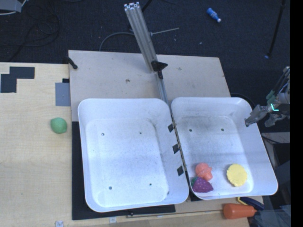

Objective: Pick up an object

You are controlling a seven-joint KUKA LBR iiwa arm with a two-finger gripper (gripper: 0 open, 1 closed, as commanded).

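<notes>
Right bin [215,109] rim, gripper [263,116] perhaps beside

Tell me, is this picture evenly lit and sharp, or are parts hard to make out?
Camera view: the white bins are bright, the floor behind dark; the toys, like the yellow one, look soft-edged; the gripper at the right bin's edge is dim and blurred.

Even overhead light whitens both bins [128,109], with faint shadows; the floor [94,18] stays dim, and the picture looks perhaps slightly soft.
</notes>
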